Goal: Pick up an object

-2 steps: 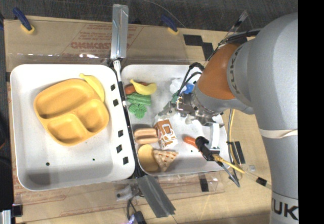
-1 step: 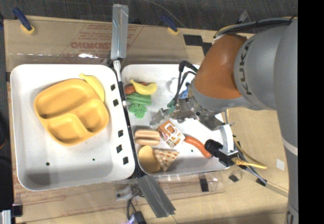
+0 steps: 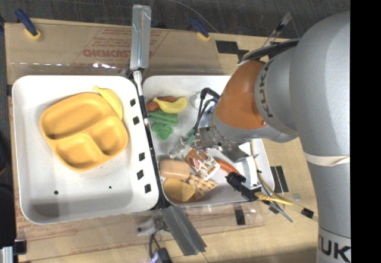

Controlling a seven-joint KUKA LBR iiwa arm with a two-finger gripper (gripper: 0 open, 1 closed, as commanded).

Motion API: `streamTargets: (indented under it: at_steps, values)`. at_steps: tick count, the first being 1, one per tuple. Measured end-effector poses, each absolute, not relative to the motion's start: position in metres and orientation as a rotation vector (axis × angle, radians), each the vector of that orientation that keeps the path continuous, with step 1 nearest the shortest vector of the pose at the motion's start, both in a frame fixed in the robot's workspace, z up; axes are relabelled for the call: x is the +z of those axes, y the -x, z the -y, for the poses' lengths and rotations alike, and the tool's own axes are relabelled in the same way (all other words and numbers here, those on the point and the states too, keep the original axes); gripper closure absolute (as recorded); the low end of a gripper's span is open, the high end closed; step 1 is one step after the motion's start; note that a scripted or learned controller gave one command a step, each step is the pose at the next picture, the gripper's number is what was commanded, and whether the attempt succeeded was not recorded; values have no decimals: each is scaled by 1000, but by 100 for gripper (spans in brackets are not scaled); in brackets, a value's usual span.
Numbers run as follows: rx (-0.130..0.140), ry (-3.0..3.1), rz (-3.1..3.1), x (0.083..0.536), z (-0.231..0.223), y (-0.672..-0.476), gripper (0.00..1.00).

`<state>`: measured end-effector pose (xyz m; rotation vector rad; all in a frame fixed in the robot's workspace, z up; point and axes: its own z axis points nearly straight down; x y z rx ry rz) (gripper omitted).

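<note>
The right bin (image 3: 178,85) holds several small toy foods: a green ridged piece (image 3: 162,124), a yellow and orange piece (image 3: 169,103) behind it, a tan bun-like piece (image 3: 173,168), a yellow-brown piece (image 3: 178,190) near the front wall, and a brown patterned packet (image 3: 202,163). My gripper (image 3: 199,146) is down in the middle of this bin, just above the packet, under the orange wrist band (image 3: 238,101). The wrist hides much of it.
In the left bin (image 3: 36,196) lies a yellow divided tray (image 3: 83,131) with a yellow banana-like piece (image 3: 113,101) at its far edge. A metal divider bar (image 3: 140,35) rises between the bins. The grey arm (image 3: 315,95) covers the right bin's right side.
</note>
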<state>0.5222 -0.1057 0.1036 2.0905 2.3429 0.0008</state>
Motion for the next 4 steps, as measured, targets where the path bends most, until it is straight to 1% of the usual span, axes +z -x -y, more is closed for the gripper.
streamTargets:
  at_steps: [1, 2, 3, 4]
  values:
    - [-2, -2439, -1983, 91, 106, -579, 0]
    - [-22, -2578, -1826, 89, 123, -638, 0]
    - [-15, -2038, -2404, 90, 113, -654, 0]
    - [-4, -1733, -2624, 92, 108, -657, 0]
